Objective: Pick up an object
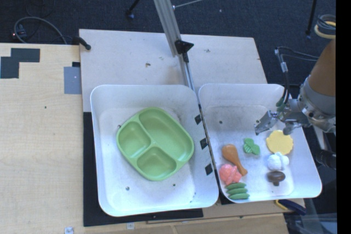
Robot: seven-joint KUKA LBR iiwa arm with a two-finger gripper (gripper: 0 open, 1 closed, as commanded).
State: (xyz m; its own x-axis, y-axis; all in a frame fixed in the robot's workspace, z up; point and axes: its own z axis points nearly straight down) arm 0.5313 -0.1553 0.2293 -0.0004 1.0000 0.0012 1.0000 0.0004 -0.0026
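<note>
The right bin [241,97] holds several toy foods: an orange drumstick [234,158], a small green leaf [252,147], a flat yellow piece [279,142], a white lump [277,161], a brown mushroom [276,176], a pink piece [230,173] and green pea pods [237,190]. My gripper [273,126] hangs over the right part of this bin, just above and left of the yellow piece. Its fingers stand open and hold nothing.
In the left bin [104,118] lies a green divided plate [155,143]. A slanted metal rail [167,13] runs from the top down to the divider between the bins. The arm's orange band [329,71] is at the right edge.
</note>
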